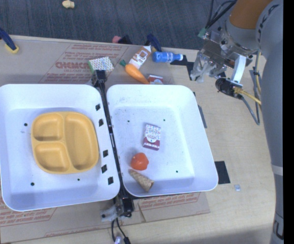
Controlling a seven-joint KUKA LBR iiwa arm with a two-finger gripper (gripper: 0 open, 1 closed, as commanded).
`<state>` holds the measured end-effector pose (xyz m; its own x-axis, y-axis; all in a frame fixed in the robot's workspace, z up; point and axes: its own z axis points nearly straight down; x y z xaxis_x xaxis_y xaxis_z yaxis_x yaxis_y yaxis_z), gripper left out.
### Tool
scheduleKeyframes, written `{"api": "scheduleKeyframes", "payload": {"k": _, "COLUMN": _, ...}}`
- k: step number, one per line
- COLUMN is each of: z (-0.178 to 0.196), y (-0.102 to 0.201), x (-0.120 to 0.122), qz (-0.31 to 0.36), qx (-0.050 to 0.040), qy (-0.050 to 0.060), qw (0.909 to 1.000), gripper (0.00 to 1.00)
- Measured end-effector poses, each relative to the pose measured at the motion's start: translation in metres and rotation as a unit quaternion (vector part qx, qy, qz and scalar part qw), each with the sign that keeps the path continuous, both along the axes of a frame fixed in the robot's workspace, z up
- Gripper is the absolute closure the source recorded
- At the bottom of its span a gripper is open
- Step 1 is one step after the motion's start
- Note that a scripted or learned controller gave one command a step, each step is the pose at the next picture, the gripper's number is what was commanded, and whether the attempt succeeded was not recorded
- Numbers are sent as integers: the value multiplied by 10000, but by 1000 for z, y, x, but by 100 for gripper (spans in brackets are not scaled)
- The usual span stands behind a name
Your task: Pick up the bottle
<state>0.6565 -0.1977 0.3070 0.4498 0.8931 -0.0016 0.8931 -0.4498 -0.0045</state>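
I see the blue bottle (167,57) lying on the bench (238,151) behind the right bin (187,136), long axis left-right, cap toward the hand (203,71). A small carton (139,57) and a carrot (135,73) lie just left. Hand hovers near, right; grip state: cannot tell.

You see two white bins (197,136), the left one holding a yellow divided plate (64,141), the right one a red-and-white carton (152,136), a red-orange tomato-like piece (140,161) and a tan cone (140,179). Behind them lie a blue bottle (166,57), an orange carrot (135,73) and a green-and-white checked packet (101,64). The arm (268,14) shows grey with an orange band.
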Motion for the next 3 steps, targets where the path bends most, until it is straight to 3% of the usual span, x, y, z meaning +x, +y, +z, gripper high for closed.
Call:
{"api": "scheduleKeyframes", "payload": {"k": 1, "z": 11, "y": 1, "x": 0, "qz": 27, "qx": -3, "qy": 8, "qw": 10000, "gripper": 100}}
{"api": "scheduleKeyframes", "payload": {"k": 2, "z": -19, "y": -4, "x": 0, "qz": 356, "qx": 5, "qy": -1, "qw": 9994, "gripper": 100}}
{"api": "scheduleKeyframes", "payload": {"k": 3, "z": -9, "y": -3, "x": 0, "qz": 380, "qx": 5, "qy": 6, "qw": 9993, "gripper": 100}}
